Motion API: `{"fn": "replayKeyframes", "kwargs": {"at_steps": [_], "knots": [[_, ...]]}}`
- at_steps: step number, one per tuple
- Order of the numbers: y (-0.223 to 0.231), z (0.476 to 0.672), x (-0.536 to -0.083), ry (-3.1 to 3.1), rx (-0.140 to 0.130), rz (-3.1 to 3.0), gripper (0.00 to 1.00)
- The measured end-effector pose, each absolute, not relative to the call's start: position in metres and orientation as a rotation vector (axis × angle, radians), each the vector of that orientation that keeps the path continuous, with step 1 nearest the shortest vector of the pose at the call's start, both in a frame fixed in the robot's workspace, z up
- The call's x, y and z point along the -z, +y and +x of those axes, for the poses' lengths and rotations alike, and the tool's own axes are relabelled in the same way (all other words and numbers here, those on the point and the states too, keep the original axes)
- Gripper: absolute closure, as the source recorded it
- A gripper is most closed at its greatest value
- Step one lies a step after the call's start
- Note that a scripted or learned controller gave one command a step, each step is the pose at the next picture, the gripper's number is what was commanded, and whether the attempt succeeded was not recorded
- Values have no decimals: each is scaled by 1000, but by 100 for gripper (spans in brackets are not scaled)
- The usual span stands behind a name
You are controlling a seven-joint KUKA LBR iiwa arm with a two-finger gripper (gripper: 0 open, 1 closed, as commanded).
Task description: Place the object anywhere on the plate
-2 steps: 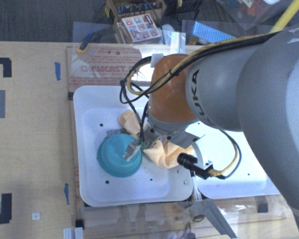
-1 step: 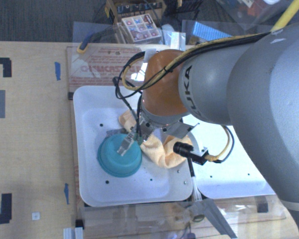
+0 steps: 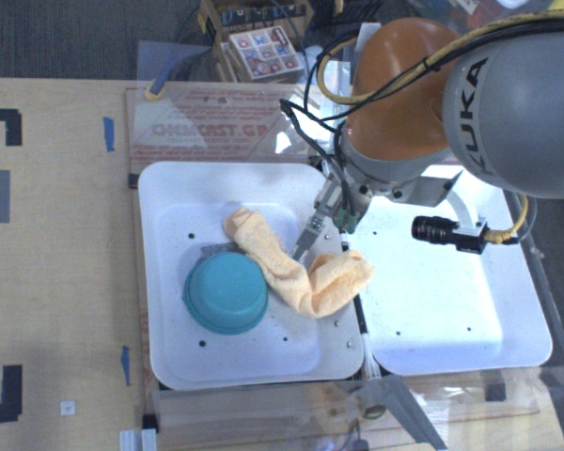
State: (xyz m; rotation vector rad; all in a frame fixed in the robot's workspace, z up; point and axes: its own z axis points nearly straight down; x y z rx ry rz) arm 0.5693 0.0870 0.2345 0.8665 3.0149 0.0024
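The teal plate (image 3: 227, 292) lies upside down, it seems, in the left bin (image 3: 169, 205) on the counter (image 3: 56, 252). A yellow cloth (image 3: 296, 266) lies crumpled just beside the plate, touching its upper right rim and trailing away to the bin's right wall. The pincer (image 3: 307, 238) hangs above the cloth's middle; I cannot tell its opening or whether it grips anything.

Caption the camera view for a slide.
KUKA gripper poised over yellow cloth beside blue bowl in left bin.
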Motion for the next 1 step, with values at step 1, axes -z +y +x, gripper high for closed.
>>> {"fn": "replayKeyframes", "kwargs": {"at_steps": [1], "knots": [[141,614,-191,2949,-5,1067,0]]}}
